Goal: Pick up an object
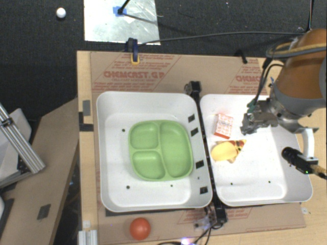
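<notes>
- The arm (302, 70) came in from the right edge of the frame, and its gripper (247, 124) hung over the upper middle of the right bin (265, 180).
- The gripper showed only as a dark, blurred mass from above, so I could not tell whether it was spread or pressed together.
- A small red-and-white packet (223, 125) lay in the upper left part of the right bin, just left of the gripper and apart from it.
- A yellow object (223, 151), possibly with a red-orange piece at its right end, lay just below the packet, near the wall shared by the two bins.
- The left bin (113, 188) held a green divided plate (160, 150), lying flat at its centre.
- A red ball (139, 228) sat on the cardboard below the left bin, at the bottom of the frame.
- A small white ball (61, 13) rested at the upper left, well apart from both bins.
</notes>
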`<state>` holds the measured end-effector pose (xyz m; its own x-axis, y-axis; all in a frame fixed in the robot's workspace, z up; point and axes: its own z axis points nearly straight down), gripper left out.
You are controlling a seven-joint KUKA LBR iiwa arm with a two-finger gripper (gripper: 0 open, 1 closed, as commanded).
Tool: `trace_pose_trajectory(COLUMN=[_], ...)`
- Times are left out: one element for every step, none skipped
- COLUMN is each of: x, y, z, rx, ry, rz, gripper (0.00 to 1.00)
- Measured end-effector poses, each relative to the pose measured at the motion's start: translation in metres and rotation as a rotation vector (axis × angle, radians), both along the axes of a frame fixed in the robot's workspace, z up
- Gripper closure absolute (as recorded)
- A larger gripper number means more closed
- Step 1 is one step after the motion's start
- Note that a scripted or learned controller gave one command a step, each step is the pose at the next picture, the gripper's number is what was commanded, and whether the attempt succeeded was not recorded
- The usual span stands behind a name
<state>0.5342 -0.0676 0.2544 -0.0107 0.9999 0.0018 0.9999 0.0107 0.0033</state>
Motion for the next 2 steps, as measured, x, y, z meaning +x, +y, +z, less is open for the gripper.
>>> trace_pose_trajectory(x=[0.013,0.022], y=[0.060,0.109], z=[0.001,-0.017], rx=[0.000,-0.001], ry=[0.000,0.003], rz=[-0.001,-0.001], gripper=[1.00,1.00])
